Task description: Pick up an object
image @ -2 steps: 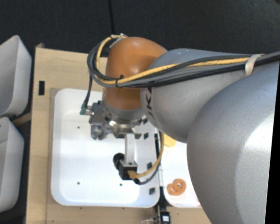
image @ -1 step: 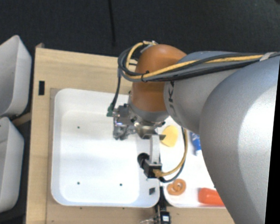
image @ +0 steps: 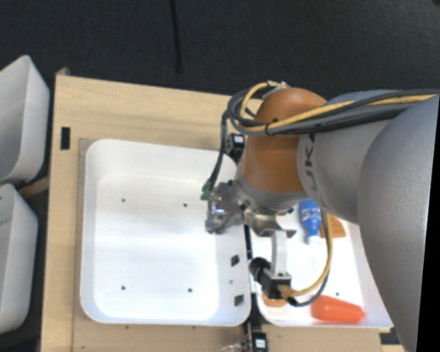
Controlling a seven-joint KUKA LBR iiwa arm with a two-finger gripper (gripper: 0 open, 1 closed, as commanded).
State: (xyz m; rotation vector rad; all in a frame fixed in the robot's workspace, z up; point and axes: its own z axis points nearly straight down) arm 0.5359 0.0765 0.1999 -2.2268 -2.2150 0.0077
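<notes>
Lying apart from the claw (image: 220, 212), an orange object (image: 339, 309) occupies the right bin (image: 346, 272).

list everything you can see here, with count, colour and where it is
bench: 1, pale wood, under both bins
left bin: 1, white, on the bench's left part
right bin: 1, white, beside it, mostly under the arm
blue thing: 1, blue and white, right bin, next to the wrist
orange tapered thing: 1, orange-red, right bin, by the near rim
orange piece: 1, orange, right of the blue thing, mostly hidden
white moulded shapes: 2, white, off the bench at the left
arm: 1, grey with orange band, reaching in from the right
gripper: 1, grey metal, over the wall between the bins
</notes>
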